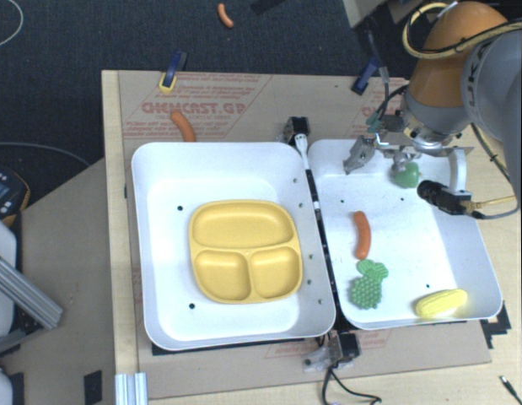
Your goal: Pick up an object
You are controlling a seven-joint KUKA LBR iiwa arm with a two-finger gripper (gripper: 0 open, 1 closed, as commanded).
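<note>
Looking down at your bench, you've got the two white bins side by side, and the arm (463, 49) comes in from the upper right with its orange band sitting above the wrist. Your gripper (404, 160) hangs over the back end of the right bin (463, 251), and there's a small pale green object (406, 175) right under it, between or just below the metal parts. Honestly, whether that thing is pinched or just lying on the bin floor is something you can't tell from this angle, and the same goes for the tool being clenched or released. The rest of the right bin is easier to read: an orange toy sausage (362, 234) lies near the middle, pointing roughly front to back, a green bumpy toy that looks like broccoli or grapes (368, 283) sits just in front of it, and a yellow corn-like piece (440, 303) rests in the front right corner, well apart from the gripper. Your left bin (159, 251) holds a yellow divided plate (244, 250) with three compartments. Out on the cardboard behind the left bin lies another orange sausage (184, 126), and one more small orange piece (225, 14) sits on the dark floor beyond.
</note>
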